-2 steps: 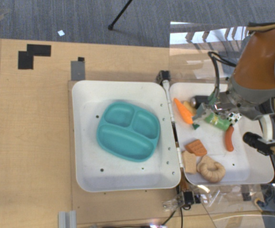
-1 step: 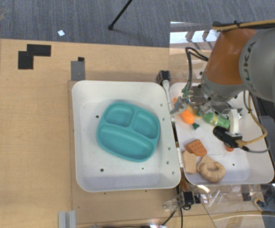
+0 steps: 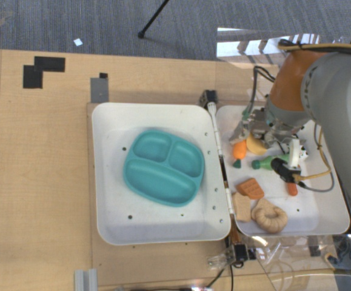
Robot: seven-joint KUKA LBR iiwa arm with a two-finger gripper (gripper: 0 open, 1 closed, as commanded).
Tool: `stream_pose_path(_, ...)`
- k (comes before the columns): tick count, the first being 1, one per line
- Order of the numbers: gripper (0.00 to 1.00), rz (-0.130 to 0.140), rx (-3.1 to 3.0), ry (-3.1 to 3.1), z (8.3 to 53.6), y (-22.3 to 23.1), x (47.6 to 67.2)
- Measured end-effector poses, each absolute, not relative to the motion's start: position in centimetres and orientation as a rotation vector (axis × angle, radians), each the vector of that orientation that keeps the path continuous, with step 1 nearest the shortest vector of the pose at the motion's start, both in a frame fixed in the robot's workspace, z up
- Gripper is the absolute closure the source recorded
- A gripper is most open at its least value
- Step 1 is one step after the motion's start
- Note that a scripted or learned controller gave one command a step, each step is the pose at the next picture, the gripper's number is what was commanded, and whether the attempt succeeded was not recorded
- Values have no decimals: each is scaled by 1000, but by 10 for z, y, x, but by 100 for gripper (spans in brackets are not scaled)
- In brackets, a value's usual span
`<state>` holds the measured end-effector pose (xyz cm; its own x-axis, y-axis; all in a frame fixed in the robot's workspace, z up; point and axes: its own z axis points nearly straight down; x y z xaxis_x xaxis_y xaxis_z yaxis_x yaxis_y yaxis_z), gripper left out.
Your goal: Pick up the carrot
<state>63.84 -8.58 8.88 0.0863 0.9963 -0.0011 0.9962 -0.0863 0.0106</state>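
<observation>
1. Carrot (image 3: 240, 149): I take it to be the orange piece w/ a small green end. It lies in the right bin (image 3: 317, 214), upper-left part, near the wall shared w/ the left bin (image 3: 111, 214). Not certain: a red-orange piece (image 3: 292, 190) further right in the same bin could be it instead.
2. Hand (image 3: 255, 135): low over the right bin, just beside the carrot on its right, approx over a yellow piece (image 3: 257, 144). Can't tell how far open it is, since the wrist hides that. Nothing visibly in its grip.
3. Step in hand, as I judge it: lining up for the grasp. Carrot not yet lifted.
4. To do it well: bring the hand toward the left-bin side until it is centred over the orange body, not the yellow piece, which touches or nearly touches the carrot.
5. Close across the narrow width, approx mid-body. Avoid the green end, prob. too slim to hold.
6. Watch the neighbours: a green piece (image 3: 261, 162) sits just below-right, and the bin wall is close on the left. Little room there, so come straight down.
7. Lift straight up, slowly. Check the carrot rises w/ the hand before moving off.
8. The waffle piece (image 3: 251, 188) and pretzel (image 3: 270, 216) lie apart toward the bin's near end, so they are no bother.
</observation>
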Motion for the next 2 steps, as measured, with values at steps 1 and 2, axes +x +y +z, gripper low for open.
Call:
stream_pose_path(1,100,24,2289,2118,106,-85,644)
stream_pose_path(2,100,21,2477,1927,191,16,672)
